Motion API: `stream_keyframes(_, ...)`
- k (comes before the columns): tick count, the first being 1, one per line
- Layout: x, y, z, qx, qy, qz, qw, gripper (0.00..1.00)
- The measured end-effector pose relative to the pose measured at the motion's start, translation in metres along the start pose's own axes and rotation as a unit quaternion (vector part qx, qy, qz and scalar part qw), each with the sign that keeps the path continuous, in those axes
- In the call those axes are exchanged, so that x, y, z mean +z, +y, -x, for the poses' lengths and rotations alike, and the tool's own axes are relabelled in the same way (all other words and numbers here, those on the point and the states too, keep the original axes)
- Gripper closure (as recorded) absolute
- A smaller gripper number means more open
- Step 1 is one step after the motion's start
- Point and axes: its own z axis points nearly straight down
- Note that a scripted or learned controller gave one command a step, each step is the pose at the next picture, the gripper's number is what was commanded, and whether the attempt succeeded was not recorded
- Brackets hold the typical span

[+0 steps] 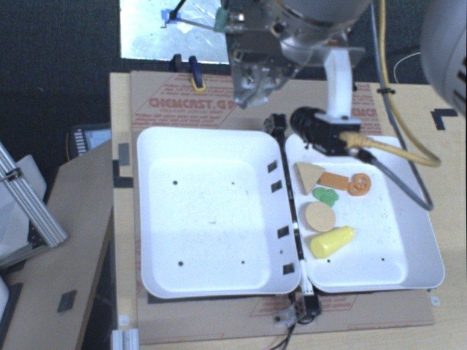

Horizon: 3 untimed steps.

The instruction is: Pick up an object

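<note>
- Left bin [204,217]: bare white floor, nothing lifted into it.
- Right bin [394,261]: holds all the pieces, clustered near its left wall.
- Gripper [252,90]: raised above the far edge of the bins, well apart from every piece; impossible to tell whether spread or closed, nothing visible in its grasp.
- Yellow piece [332,240], tan disc [319,216], tan wedge [308,175], orange ring piece [349,183], green bit [325,195]: all lying flat.
- Judged barely begun: descent, grasp and lift all left.

Dark floor around a tan bench [120,195] — shiny foil sheet [169,19] behind, aluminium rail [29,203] at left.
</note>
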Motion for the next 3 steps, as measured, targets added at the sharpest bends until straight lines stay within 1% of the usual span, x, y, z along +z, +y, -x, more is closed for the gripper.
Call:
stream_keyframes(1, 0.000, 0.000, 0.000, 0.000, 0.000, -0.001, 1.0000, 0.00)
stream_keyframes(2, -0.011, 0.000, 0.000, -0.002, 0.001, 0.001, 1.0000, 1.00)
stream_keyframes(3, -0.011, 0.000, 0.000, -0.002, 0.000, 0.000, 1.0000, 0.00)
